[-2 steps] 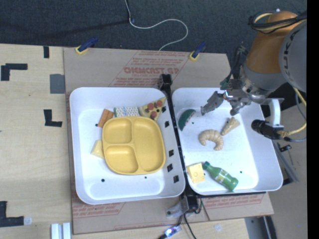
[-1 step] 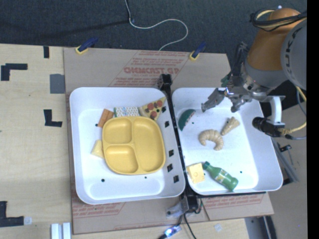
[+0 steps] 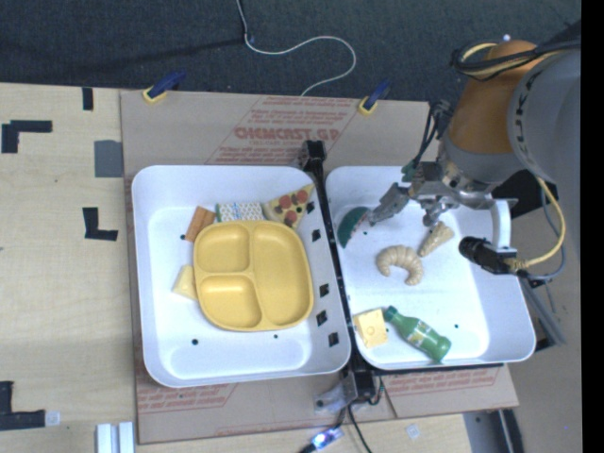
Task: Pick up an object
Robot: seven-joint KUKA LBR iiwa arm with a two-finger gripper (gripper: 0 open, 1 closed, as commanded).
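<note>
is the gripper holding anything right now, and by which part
Nothing is held: the gripper hangs open above the right bin, fingers spread with nothing between them.

A tan croissant point(image 3: 402, 262) lies mid right bin point(image 3: 491, 343). A green bottle point(image 3: 418, 335) lies tilted near its front edge, beside a yellow block point(image 3: 372, 329).

The left bin point(image 3: 156, 281) holds a divided plate point(image 3: 253, 275) with toy food pieces behind it. In the right bin point(image 3: 491, 324), a croissant point(image 3: 402, 262) lies mid-bin; a bottle point(image 3: 418, 335) and cheese wedge point(image 3: 372, 328) lie nearer the front.
</note>
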